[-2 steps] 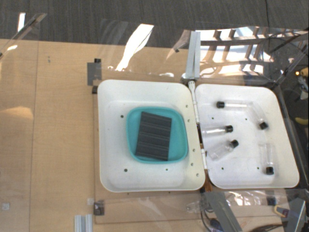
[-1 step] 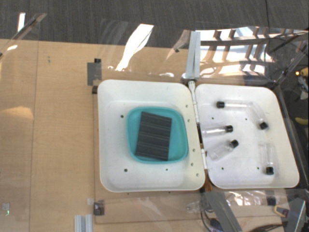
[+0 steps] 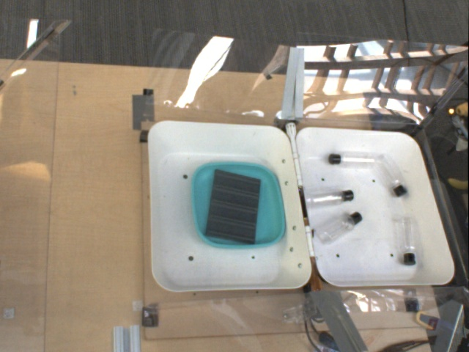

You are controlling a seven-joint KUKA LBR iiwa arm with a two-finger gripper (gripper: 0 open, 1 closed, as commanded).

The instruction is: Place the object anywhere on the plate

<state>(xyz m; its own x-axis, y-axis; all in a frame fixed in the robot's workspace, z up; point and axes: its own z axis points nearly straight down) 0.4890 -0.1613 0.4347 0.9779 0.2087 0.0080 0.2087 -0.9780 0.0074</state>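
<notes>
Dark grey ribbed rectangular block (image 3: 234,207) is seen lying flat on the teal plate (image 3: 272,226), slightly askew, in the left bin (image 3: 168,262). Clear vials with black caps (image 3: 339,196) are scattered in the right bin (image 3: 432,266). Pincer state cannot be told.

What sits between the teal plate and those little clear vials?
In the camera view, between the teal plate and the clear vials, come bare white bin floor and the two bins' adjoining rims.

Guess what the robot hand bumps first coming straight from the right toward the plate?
If low, probably the right bin's rim, then its little bottles. Higher up, the way to the plate looks free.
</notes>
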